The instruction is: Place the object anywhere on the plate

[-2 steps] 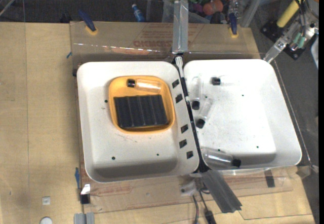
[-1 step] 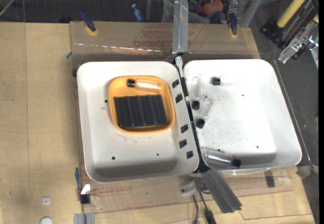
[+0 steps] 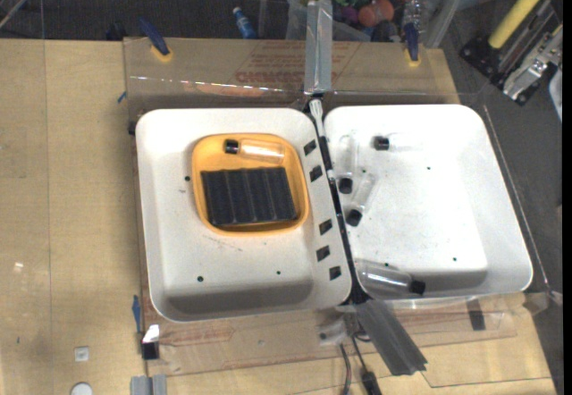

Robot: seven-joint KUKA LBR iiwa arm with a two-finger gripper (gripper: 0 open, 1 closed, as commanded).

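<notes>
1. Pincer: apart or together, cannot tell.
2. Vial [image 3: 246, 150] lies flat on the plate [image 3: 202, 174] at its far rim, black cap to the left. Its clear body washes out in glare and is hard to trace.
3. Pad [image 3: 248, 195], black and ribbed, covers the plate's middle, so orange shows as a rim band.
4. Right of the plate, in the right bin [image 3: 447, 214]: loose vials [image 3: 382, 143]. Their caps read, but the bodies are nearly lost on the white.
5. Left bin [image 3: 170, 241]: bare floor left of and nearer than the plate. The plate's right rim sits close to the bin wall.
</notes>
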